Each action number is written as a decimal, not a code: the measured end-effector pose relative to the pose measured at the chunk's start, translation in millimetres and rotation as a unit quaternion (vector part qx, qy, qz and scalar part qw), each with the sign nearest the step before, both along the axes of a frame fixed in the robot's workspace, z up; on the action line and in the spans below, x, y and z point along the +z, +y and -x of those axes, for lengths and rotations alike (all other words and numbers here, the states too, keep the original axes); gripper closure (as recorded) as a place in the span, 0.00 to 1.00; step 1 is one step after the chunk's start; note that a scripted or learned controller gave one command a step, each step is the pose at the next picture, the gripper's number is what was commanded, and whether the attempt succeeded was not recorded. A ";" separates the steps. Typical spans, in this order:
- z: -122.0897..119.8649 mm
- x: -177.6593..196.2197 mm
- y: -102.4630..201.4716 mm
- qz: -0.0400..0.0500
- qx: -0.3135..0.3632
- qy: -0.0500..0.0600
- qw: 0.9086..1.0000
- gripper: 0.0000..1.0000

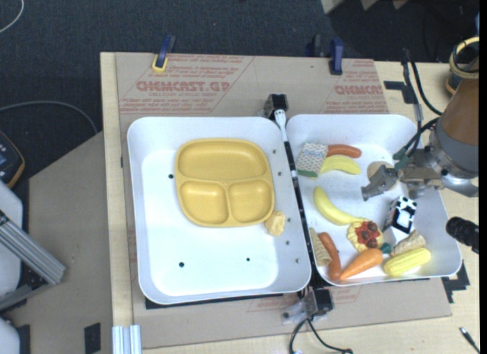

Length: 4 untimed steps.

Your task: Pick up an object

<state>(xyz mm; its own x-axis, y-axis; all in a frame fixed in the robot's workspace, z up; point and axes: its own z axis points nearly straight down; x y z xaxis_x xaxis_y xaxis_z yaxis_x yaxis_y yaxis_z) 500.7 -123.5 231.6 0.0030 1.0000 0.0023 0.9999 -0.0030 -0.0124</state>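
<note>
Claw (378, 183) hovers in right bin (396, 125), approx. 3 o'clock of centre; finger state cannot be told, possibly nothing held. Nearest object: banana (332, 208) at claw's 8 o'clock, lying apart.

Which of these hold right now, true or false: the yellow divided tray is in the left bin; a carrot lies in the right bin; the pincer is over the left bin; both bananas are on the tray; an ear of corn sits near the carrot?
1. The yellow divided tray is in the left bin. True.
2. A carrot lies in the right bin. True.
3. The pincer is over the left bin. False: it is over the right bin, above the toy food.
4. Both bananas are on the tray. False: the upper banana and lower banana lie in the right bin.
5. An ear of corn sits near the carrot. True.
</note>
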 end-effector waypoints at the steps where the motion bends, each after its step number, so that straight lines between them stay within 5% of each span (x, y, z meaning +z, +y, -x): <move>1: -2.6 6.0 0.2 0.001 0.002 -0.006 1.000 0.00; 4: -7.3 -129.4 -15.6 -0.001 0.001 -0.004 1.000 0.00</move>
